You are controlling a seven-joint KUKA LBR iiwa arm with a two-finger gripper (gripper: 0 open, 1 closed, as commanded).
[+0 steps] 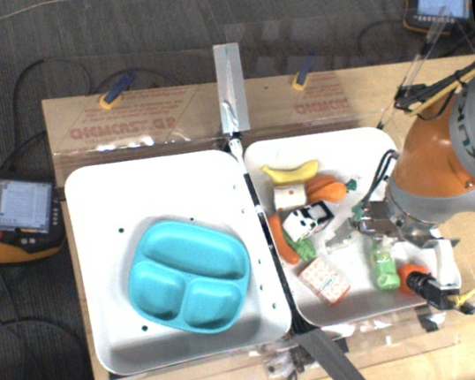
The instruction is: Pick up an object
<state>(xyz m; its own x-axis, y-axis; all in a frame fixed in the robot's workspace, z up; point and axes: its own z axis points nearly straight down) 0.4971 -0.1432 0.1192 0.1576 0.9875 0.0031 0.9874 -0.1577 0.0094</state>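
1. Here, the grey and orange robot arm (436,171) reaches in from the right and hangs over the right white bin (372,138).
2. Its metal gripper (370,224) sits low in that bin, near the middle, but I cannot tell how it is set or if it has hold of anything.
3. The toys lie close together in the right bin: a yellow plastic banana (291,171) at the top, an orange toy carrot (325,189) just under it, a small pink patterned box (324,279) lower down, and a green plastic bottle (384,267) just under the gripper.
4. The green bottle looks like the nearest thing to grab.
5. To do it well, I think the arm should come straight down, squeeze across the thin side, and lift slowly.
6. The left white bin (94,185) holds a blue plastic tray with three parts (188,274).
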